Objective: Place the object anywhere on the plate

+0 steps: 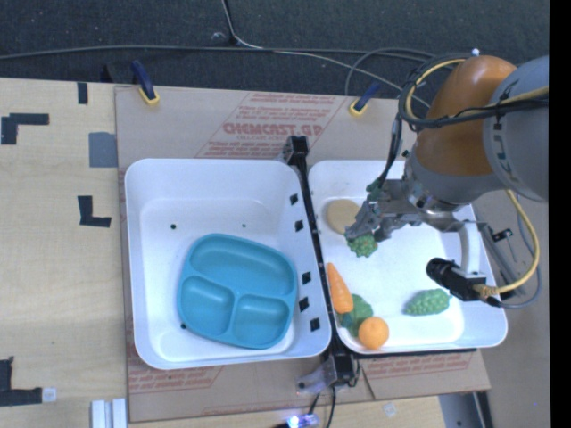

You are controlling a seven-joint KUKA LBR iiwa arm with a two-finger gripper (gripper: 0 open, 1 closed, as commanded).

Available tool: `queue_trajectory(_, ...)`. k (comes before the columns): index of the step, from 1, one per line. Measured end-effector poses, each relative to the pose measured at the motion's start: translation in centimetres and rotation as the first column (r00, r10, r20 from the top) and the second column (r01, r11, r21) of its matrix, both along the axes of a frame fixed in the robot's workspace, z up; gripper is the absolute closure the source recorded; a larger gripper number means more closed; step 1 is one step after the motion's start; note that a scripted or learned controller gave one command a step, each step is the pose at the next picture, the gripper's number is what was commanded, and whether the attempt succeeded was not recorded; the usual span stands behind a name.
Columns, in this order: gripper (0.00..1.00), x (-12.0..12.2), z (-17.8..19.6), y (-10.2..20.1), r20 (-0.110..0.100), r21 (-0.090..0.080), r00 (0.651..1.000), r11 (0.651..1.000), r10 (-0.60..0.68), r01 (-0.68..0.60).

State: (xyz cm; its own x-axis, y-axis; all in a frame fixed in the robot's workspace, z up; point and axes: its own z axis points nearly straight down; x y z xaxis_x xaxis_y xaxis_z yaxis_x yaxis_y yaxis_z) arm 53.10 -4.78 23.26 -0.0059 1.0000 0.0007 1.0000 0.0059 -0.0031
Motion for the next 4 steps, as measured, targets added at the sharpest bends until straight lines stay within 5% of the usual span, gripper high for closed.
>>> queue_trajectory(3,1.00,4.6,-2.9,15.4,0.001,0.000,1.000,1.000,0.001,-0.001)
queue_trajectory(4,1.00,6.9,-1.4,21.0,0.004,0.001,1.000,1.000,0.001,-0.001)
